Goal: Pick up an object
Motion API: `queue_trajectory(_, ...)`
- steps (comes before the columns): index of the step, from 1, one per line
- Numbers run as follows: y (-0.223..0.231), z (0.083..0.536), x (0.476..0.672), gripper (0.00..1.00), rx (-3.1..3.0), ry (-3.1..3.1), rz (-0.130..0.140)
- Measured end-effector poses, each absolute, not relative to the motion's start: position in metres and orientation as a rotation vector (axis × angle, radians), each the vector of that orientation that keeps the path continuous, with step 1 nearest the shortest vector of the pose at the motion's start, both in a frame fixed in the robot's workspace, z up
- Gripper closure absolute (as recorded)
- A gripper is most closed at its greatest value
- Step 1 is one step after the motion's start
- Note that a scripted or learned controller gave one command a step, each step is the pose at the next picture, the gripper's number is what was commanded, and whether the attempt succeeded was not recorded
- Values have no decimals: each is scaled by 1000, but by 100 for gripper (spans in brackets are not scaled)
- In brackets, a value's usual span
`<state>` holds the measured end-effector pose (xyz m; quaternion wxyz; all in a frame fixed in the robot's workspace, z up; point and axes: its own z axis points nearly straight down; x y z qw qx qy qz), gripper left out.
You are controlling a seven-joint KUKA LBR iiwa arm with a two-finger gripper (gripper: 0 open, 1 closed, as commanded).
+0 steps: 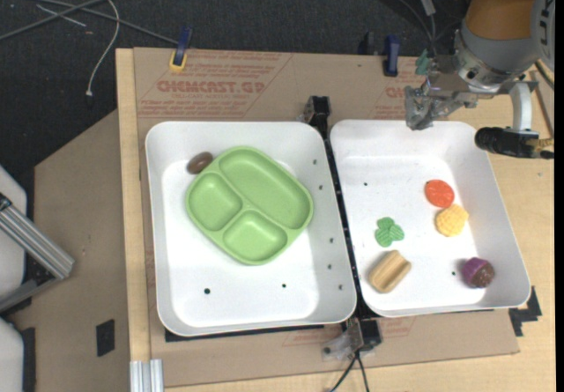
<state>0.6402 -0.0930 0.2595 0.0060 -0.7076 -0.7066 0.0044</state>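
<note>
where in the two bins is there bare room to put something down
Right bin: bare far-left stretch, between the gripper and the green toy. Crowded near-right. Left bin: bare near strip in front of the green tray.

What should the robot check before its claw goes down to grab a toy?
1. Toys to pick lie in the right bin: ok.
2. Claw is above a toy: not ok, it hangs over the bin's far edge.
3. Orange toy has room around it: ok, apart from the yellow toy.
4. Purple toy is away from the wall: not ok, near the corner.
5. Claw carries nothing: cannot tell.
</note>
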Motion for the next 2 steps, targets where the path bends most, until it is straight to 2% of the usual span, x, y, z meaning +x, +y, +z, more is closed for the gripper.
queue_trajectory(1, -93, 267, 642, 0, -2220, -2221, 0)
queue_trajectory(2, -92, 215, 631, 0, -2218, -2217, 6)
